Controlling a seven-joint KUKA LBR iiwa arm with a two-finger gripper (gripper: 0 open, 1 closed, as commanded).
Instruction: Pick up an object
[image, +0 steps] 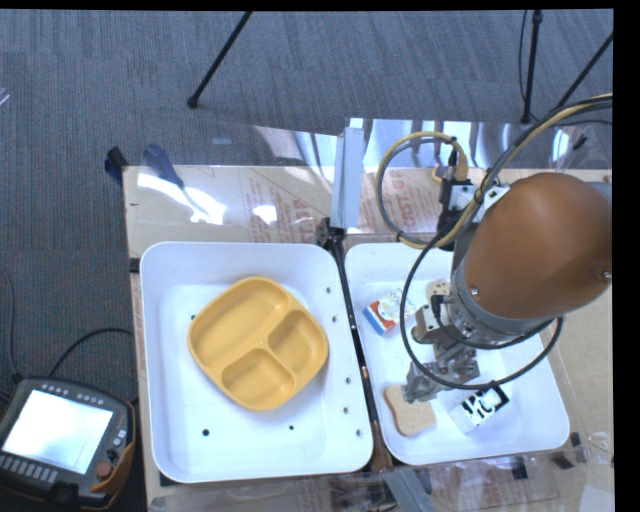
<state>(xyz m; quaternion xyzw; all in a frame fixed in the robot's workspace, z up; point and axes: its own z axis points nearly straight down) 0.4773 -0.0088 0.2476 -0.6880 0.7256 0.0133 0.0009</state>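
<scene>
Camera view from above: the left bin holds a smooth yellow divided plate. The right bin holds a small carton and a flat tan toast piece. The end effector is just above the toast piece; I cannot tell its grip.

Orange-domed grey arm, dark metal hand

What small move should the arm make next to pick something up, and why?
Probably lower the gripper a little: it appears to sit right over the tan toast-shaped piece in the right bin, closer than the small carton or the black-and-white object.
</scene>
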